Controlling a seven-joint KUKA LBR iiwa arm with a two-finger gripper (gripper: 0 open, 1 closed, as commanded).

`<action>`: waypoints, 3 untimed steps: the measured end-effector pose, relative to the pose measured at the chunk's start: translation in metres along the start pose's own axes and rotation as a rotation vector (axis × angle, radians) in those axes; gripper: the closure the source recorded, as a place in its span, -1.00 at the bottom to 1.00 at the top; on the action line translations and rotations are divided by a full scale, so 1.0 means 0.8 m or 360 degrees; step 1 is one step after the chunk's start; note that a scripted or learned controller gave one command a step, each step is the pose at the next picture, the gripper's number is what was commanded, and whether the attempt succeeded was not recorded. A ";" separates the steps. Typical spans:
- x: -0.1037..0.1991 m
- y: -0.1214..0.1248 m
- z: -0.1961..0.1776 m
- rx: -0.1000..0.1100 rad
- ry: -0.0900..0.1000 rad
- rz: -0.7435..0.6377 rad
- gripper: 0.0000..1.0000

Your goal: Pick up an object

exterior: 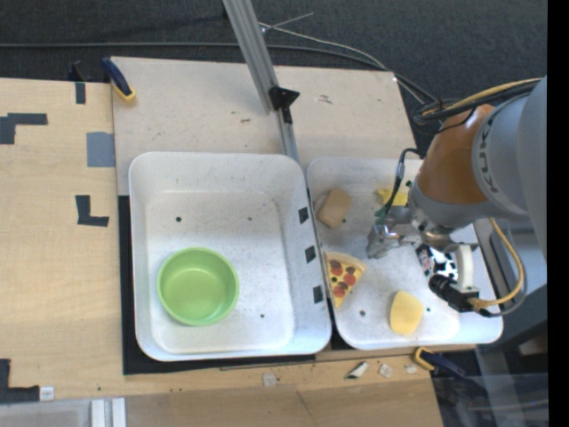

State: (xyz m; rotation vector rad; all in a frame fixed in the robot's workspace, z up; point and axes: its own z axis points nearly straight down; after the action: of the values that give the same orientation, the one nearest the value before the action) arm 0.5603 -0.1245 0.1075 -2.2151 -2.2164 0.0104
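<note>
Two bins: green bowl (197, 286) left, pizza slice (342, 276) right, gripper (384, 238) grip unclear

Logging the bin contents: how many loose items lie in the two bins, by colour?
Green: 1, the bowl
Tan: 1, the bread-like chunk
Yellow: 1, the wedge
Orange and red: 1, the pizza slice
Total: 4, not counting anything hidden under the arm.

From my remote station I count two white bins (142, 172), one green bowl (197, 286), one pizza slice (341, 276), one tan block (334, 208), one yellow piece (405, 313).
</note>
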 end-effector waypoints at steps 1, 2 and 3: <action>0.001 0.000 -0.017 -0.0001 0.0003 0.0001 1.00; 0.007 -0.010 -0.077 -0.0016 0.0001 -0.0001 1.00; 0.008 -0.010 -0.133 -0.0019 0.0000 -0.0001 1.00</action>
State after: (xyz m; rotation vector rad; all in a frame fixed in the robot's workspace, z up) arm 0.5534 -0.1185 0.2142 -2.2207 -2.2230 -0.0028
